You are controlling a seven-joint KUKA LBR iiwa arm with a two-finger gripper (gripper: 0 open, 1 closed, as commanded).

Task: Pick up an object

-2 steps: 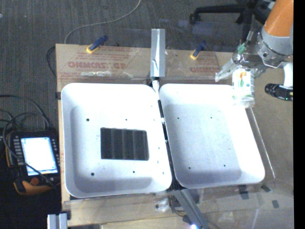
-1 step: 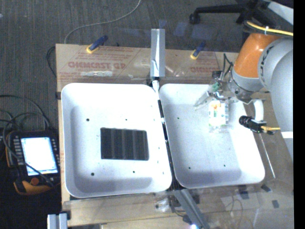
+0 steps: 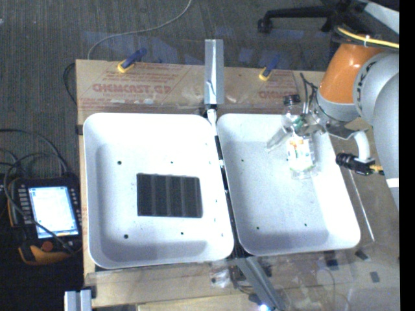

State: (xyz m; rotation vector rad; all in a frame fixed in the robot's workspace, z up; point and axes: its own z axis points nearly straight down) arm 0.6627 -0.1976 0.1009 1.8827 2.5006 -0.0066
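The gripper (image 3: 299, 149) hangs over the far right part of the right bin (image 3: 272, 229), its translucent fingers too blurred to tell wide from closed. The grey arm (image 3: 382, 102) with its orange band (image 3: 342, 76) enters from the right. In the left bin (image 3: 110, 238), a dark ribbed rectangular object (image 3: 169, 195) lies flat near the centre.

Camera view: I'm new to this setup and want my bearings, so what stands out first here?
The dark ribbed block lying flat in the middle of the left bin catches the eye first. Next comes the arm's orange band at upper right, with the gripper over the far part of the right bin.
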